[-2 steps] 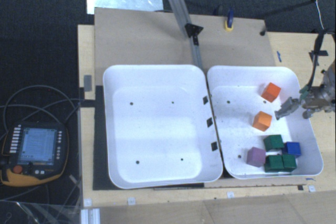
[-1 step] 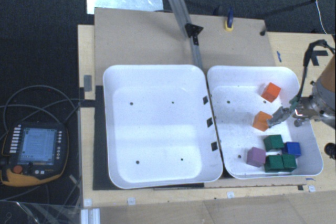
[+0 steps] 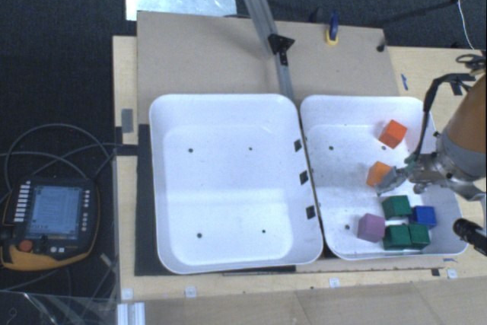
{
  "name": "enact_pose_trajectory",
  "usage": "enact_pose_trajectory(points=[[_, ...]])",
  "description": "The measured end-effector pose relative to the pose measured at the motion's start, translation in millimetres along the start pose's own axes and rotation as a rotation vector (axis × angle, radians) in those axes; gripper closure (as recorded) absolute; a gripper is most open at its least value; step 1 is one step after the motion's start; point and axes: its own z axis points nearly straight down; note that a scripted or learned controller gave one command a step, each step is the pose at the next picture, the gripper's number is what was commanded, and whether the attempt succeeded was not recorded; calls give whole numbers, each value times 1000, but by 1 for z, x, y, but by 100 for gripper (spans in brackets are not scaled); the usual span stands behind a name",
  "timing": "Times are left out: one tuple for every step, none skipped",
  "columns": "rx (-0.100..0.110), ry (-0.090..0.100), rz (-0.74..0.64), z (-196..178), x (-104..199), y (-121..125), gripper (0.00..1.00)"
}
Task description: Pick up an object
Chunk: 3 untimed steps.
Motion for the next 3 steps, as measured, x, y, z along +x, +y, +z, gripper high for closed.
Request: enact_pose_trajectory(points=[[-8,-2,-3,-14,-1,2,100],[-11,-4,-2,-68,-1,5,100],[-10,-4,-3,-112,-2,7,100]])
